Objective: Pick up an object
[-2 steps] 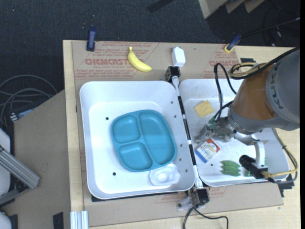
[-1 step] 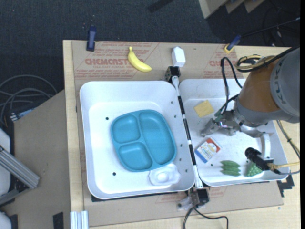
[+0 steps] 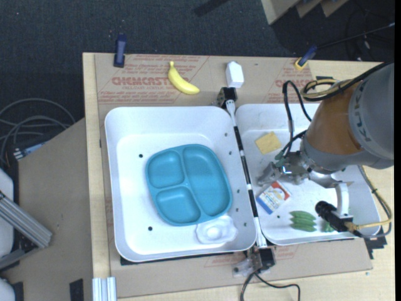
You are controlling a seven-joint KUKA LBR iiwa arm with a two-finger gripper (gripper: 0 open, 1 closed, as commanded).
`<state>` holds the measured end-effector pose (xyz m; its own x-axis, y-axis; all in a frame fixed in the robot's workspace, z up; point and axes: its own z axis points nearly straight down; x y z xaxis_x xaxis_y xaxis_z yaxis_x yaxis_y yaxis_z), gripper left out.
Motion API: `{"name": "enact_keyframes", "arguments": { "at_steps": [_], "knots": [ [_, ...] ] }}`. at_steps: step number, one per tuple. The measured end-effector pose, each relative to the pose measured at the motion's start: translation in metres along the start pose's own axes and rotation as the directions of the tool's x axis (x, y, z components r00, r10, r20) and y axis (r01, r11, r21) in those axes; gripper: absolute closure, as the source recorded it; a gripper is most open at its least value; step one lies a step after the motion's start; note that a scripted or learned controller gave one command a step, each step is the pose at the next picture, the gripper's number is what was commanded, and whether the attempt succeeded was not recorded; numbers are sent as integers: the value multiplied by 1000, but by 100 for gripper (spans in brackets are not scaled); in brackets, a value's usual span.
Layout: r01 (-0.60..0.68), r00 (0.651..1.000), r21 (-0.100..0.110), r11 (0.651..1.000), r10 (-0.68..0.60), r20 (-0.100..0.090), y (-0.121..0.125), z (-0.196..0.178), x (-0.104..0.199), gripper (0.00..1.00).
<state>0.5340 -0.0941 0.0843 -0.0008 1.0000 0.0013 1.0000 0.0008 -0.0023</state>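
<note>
Dark carpet is surrounding a cardboard-topped bench (image 3: 156,80), and two shallow white plastic bins are sitting on it side by side. A left-hand bin (image 3: 125,130) is holding a blue three-compartment plastic tray (image 3: 188,184) and a small clear plastic lid-like piece (image 3: 215,232) at the tray's five o'clock. A yellow toy banana (image 3: 182,80) is lying on the cardboard beyond the bins, out of play.

The grey arm with its orange band (image 3: 332,127) is leaning into the right-hand bin (image 3: 276,115), and its gripper (image 3: 281,168) is hanging low over the bin's left half. Whether it is spread or pressed together I cannot tell; nothing is showing pinched in it.

The likeliest target is a small flat red, white and blue packet (image 3: 272,197), which is lying just beside the gripper at about its six-to-seven o'clock, near the wall between the bins. Its long axis is running roughly from seven o'clock to one o'clock. A flat yellow square of foam or sponge (image 3: 267,142) is resting at the gripper's eleven o'clock, a little farther off. A green pod-shaped toy (image 3: 302,219) is lying at about four o'clock, nearer the front rim.

Reaching the packet would call for a short shift toward six o'clock and a descent, with the dividing wall crowding one side.
</note>
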Motion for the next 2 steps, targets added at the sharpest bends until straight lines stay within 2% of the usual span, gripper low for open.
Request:
{"name": "enact_keyframes", "arguments": {
  "at_steps": [1, 2],
  "knots": [
    [-1, 1000, -3, 1000, 1, 1, 2, 0, -2, 0],
    [-2, 1000, -4, 1000, 2, 1, 2, -10, -2, 100]
  ]
}}
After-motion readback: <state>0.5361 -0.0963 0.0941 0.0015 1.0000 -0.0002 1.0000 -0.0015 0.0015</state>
